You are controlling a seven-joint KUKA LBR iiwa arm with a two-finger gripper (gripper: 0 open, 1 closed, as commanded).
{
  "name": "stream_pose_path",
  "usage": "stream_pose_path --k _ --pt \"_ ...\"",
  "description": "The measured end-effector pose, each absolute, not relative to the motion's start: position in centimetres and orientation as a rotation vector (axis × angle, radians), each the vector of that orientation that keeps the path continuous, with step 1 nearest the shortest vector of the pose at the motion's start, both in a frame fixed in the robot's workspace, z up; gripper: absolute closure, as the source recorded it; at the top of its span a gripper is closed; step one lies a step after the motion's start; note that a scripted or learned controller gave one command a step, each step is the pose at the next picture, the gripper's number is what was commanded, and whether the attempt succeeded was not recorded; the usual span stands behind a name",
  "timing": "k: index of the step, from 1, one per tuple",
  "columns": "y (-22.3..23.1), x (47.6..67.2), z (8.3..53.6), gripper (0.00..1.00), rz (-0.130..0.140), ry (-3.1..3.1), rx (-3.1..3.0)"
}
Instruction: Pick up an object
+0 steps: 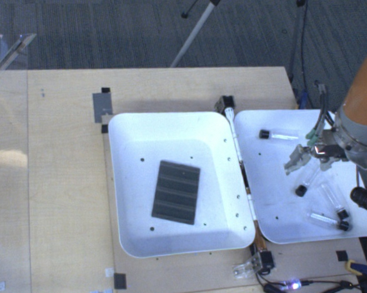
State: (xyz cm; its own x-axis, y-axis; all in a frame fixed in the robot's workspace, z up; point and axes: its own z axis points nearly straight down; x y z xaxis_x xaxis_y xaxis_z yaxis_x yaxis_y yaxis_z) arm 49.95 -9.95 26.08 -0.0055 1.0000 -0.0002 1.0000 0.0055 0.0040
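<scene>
Currently the gripper [299,160] hangs over the right bin [274,227], reaching in from the right side of the camera view below the orange-banded wrist. Whether the fingers are released or clenched cannot be told; nothing is visibly held between them.

Candidate objects in the right bin are several clear vials with black caps. The nearest vial [309,181] lies just below the gripper, its black cap toward the lower left and its clear body running up and to the right, so its long axis is diagonal. A second vial [276,134] lies toward the bin's far edge, above and left of the gripper, with its long axis close to horizontal and its cap at the left end. A third vial [329,219] rests near the bin's near edge, well below the gripper, cap at the right end.

The left bin [126,178] holds a dark ribbed block [176,192], well apart from the gripper and across the divider between the bins.

Judgement: the nearest vial is the likely target. The coming move calls for a short descent toward the lower right, with the closing direction set across the vial's diagonal axis. The clear, round body may roll or slip when contacted.
</scene>
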Motion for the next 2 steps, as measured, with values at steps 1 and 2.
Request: stream_pose_path --k 1,2 --pt "-15.3 48.8 18.2 0.0 0.003 2.272 2.166" --pt "-19.9 52.9 9.0 0.0 0.012 2.325 2.09"
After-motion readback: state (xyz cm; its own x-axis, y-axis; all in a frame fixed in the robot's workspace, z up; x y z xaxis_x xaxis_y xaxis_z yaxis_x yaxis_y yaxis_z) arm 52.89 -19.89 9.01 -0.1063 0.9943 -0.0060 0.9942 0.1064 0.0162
